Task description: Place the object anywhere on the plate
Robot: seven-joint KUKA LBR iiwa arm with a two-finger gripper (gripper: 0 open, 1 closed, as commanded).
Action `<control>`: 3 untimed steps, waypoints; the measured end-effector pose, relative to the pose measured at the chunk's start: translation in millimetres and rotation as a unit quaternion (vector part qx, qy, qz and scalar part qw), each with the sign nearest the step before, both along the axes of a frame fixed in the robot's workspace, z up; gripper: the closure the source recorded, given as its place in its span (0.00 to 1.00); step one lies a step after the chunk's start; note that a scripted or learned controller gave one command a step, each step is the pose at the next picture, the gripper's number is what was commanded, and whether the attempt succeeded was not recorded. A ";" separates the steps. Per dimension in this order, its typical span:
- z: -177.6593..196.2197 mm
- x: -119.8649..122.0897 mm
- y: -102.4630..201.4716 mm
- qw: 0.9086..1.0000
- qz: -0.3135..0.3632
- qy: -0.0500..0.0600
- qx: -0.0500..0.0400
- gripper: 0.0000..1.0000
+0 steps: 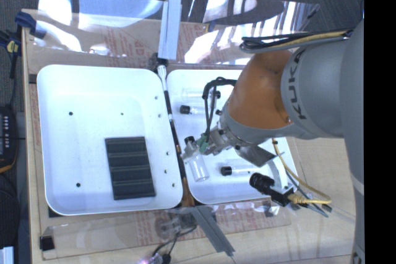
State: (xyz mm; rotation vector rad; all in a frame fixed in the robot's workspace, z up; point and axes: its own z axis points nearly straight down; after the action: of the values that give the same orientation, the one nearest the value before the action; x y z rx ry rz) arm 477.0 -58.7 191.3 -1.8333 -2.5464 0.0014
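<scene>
White plastic bins sit side by side on the counter [93, 238]; the left bin [55, 133] holds a dark ribbed plate [130, 167] near its front right; the right bin [185, 86] holds small clear vials with black caps, one [190, 110] far left, one [234, 170] near; the tool [199, 148] hangs low at the bin's left wall over a clear vial [198, 168]; its grip I cannot tell; the grey arm [322, 89] covers much of that bin.
</scene>
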 end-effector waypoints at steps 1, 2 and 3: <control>-0.2 0.0 57.8 0.997 0.079 0.001 0.000 1.00; 0.0 -1.1 129.2 0.999 0.050 0.000 -0.001 1.00; -59.8 -2.2 191.6 0.999 0.046 0.001 -0.001 1.00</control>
State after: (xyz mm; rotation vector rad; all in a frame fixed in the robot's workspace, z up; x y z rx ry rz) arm 474.9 132.8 131.4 -1.7138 -2.6274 0.0075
